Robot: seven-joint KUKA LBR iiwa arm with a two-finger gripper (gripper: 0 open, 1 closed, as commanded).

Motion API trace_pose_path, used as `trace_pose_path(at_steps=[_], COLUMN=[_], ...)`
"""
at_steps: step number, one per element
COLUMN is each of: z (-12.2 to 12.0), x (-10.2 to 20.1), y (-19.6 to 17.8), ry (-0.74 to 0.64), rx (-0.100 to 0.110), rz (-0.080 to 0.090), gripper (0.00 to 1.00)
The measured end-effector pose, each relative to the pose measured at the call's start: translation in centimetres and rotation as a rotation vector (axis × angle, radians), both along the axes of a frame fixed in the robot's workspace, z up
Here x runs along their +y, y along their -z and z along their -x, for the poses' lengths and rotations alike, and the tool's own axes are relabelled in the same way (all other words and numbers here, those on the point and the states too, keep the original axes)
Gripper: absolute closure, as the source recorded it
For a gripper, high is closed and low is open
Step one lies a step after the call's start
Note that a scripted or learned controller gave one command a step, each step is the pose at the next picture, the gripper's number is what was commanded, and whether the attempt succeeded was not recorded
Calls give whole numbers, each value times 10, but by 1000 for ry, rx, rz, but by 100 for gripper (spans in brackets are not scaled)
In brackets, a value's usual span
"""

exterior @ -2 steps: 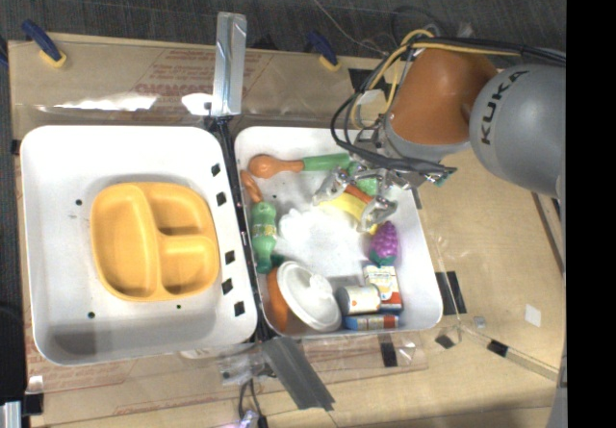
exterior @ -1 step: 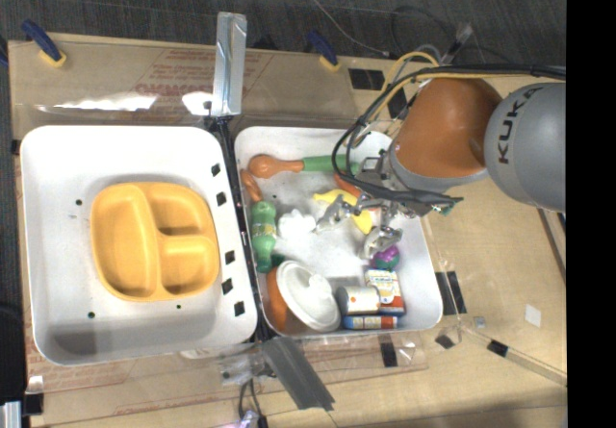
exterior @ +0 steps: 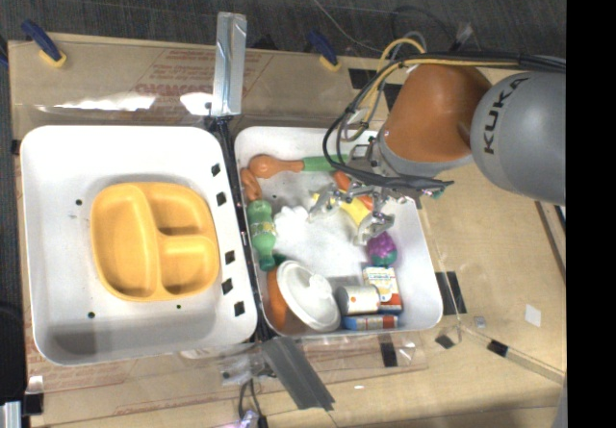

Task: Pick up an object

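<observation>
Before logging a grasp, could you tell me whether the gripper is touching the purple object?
Cannot tell: in the camera view the gripper sits just above the purple object, contact unclear.

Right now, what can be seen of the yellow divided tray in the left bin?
The yellow tray looks like smooth plastic with rounded corners, split into three compartments: one long on its left, two smaller on its right. It lies flat, open side up, near the middle of the left bin, touching nothing else.

right bin (exterior: 429,274): crowded, objects touching, gaps narrow | left bin (exterior: 58,224): open floor around yellow tray (exterior: 154,239)
</observation>
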State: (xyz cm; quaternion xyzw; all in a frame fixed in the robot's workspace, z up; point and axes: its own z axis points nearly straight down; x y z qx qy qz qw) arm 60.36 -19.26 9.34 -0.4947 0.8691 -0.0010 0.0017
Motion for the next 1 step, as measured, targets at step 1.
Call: trace_pose_path(at_steps=[1], z=[-1], x=[1], y=[-11], ry=[-4], rx=[-3], rz=[0], gripper=[100])
